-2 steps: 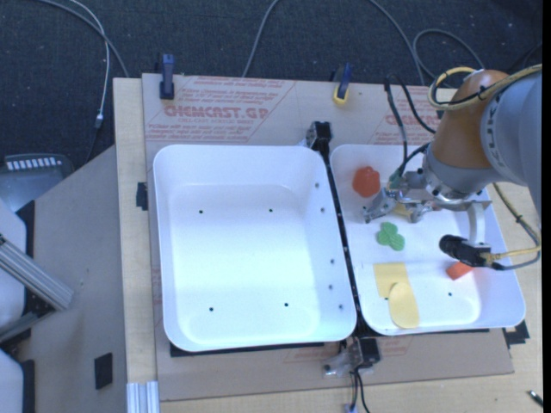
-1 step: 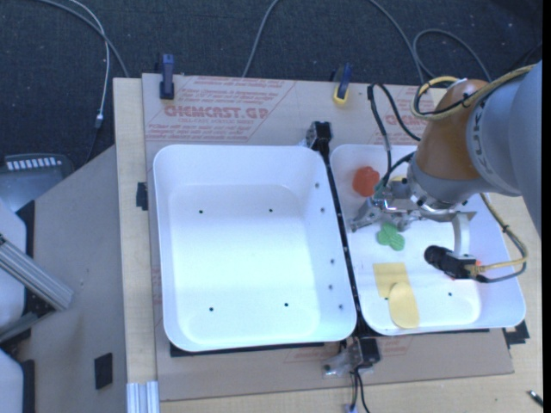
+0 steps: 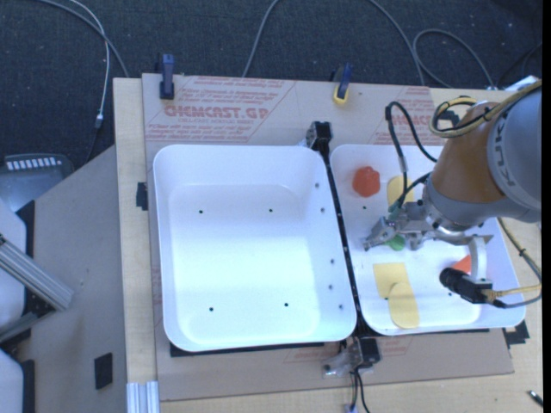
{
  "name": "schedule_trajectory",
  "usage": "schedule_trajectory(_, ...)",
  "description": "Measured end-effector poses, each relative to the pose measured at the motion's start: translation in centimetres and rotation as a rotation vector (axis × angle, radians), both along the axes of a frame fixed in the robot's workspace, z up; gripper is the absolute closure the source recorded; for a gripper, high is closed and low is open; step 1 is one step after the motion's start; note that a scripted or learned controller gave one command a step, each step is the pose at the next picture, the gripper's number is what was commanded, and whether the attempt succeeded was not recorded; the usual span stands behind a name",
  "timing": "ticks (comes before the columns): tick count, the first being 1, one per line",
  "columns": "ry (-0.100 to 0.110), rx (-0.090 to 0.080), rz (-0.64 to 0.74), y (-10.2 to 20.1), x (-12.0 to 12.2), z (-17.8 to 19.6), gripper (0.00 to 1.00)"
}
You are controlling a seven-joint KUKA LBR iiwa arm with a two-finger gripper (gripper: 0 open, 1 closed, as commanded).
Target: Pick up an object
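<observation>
End effector (image 3: 394, 233) low over a green piece (image 3: 396, 243), whether clamped I cannot tell; off-centre, it could squirt toward the yellow block (image 3: 395, 292).

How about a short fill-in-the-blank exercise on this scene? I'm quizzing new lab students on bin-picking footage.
1. The gripper hangs over the ____ bin.
2. The small object near that bin's top rim is ____ in colour.
3. The flat yellow piece lies at the ____ end of the right bin.

Missing words: right; red; near (bottom)
</observation>
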State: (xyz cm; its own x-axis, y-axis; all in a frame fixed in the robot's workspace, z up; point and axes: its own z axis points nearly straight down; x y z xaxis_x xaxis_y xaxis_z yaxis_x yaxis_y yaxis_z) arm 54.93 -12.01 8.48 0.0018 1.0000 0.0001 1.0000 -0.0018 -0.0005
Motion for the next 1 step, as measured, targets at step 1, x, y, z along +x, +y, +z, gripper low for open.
schedule_trajectory(1, -0.010, -0.002, 0.067, -1.82, 0.47, 10.24, 0.00)
